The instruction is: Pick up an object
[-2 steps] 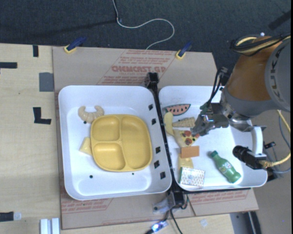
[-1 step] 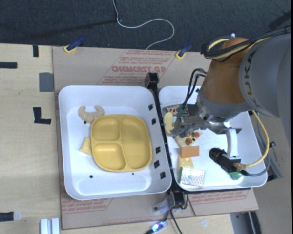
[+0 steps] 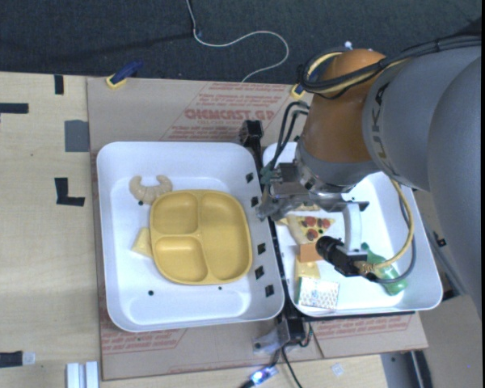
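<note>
In the right bin (image 3: 420, 293), the arm (image 3: 347, 128) hides several objects.

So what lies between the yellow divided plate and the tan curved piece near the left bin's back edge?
Nothing: in the camera view the tan curved piece sits right at the yellow divided plate's back rim.

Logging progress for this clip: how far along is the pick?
Nothing looks picked yet. The arm is low over the right bin, above small items lying there; a grasp can't be confirmed. The yellow plate sits in the left bin. Grasping and lifting remain.
</note>
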`<state>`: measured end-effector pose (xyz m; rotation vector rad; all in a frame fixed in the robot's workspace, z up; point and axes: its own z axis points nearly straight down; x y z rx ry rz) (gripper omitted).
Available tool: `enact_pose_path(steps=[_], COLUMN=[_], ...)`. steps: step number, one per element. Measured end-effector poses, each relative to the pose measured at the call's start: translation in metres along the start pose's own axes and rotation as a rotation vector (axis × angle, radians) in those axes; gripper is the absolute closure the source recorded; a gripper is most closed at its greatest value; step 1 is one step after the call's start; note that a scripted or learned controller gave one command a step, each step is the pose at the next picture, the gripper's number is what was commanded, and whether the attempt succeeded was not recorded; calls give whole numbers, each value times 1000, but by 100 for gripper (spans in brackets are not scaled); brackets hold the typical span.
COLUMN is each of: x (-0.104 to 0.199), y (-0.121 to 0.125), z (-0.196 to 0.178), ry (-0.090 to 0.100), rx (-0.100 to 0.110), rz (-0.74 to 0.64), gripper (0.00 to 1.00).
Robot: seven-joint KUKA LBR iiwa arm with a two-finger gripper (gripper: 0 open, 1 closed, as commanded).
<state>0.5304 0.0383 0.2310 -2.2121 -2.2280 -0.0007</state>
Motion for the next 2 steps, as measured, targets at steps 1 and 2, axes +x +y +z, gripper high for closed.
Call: enact_pose_path(steps=[1,2], x=[61,56], y=[1,8], z=[2,17], ry=[0,-4], rx=[1,3], rz=[-1,6], gripper=[100,100])
